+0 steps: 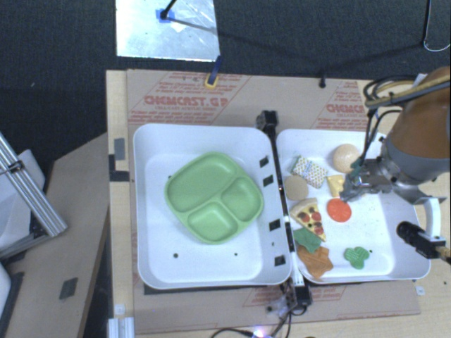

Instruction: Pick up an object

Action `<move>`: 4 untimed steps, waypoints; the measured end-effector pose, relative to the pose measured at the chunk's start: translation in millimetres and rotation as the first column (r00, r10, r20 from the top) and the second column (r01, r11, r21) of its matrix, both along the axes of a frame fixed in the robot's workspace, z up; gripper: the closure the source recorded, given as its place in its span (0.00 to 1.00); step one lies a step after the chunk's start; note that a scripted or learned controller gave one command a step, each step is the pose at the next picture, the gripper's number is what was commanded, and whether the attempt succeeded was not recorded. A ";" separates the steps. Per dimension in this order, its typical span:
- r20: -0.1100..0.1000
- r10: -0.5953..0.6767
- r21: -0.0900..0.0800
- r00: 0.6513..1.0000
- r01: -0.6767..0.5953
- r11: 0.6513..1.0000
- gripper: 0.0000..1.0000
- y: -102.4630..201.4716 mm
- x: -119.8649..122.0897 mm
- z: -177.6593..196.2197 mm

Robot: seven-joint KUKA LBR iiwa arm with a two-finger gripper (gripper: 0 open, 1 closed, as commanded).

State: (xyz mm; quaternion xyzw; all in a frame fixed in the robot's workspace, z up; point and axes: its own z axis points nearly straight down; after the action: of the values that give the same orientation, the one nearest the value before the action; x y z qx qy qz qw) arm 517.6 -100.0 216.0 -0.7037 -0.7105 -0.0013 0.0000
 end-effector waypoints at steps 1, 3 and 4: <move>0.000 0.001 0.001 1.000 -0.001 1.000 1.00 58.3 7.1 -4.2; 0.001 -0.002 -0.001 1.000 0.002 1.000 1.00 99.9 16.2 17.4; -0.002 -0.009 -0.002 1.000 0.009 1.000 1.00 92.3 10.9 -1.5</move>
State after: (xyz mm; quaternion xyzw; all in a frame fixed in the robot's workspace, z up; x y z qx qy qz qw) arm 528.5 -7.8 214.5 -0.7069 -0.7073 0.0002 -0.0002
